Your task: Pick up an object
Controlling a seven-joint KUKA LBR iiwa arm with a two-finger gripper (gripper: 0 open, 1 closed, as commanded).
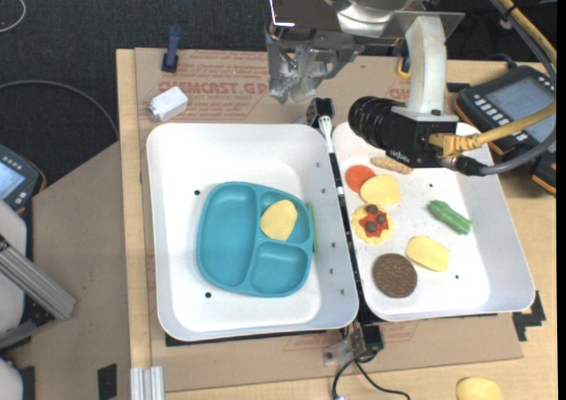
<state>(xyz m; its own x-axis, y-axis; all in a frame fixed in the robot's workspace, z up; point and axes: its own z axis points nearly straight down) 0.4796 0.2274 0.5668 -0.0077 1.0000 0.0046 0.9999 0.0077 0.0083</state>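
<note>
**Arm raised behind the bins, nothing seen in the hand**

The left bin point(168, 212) holds a blue divided tray point(252, 239) with a yellow piece point(279, 219) in its upper right compartment. Behind that tray, past the bin's far rim, the hand point(296, 80) hangs above the bench point(221, 80), pointing down; whether it is wide or narrow cannot be told. Right of the tray, the other bin point(495, 257) carries a red-topped pastry point(373, 223), a brown disc point(394, 274), and a green vegetable point(449, 217).
</note>
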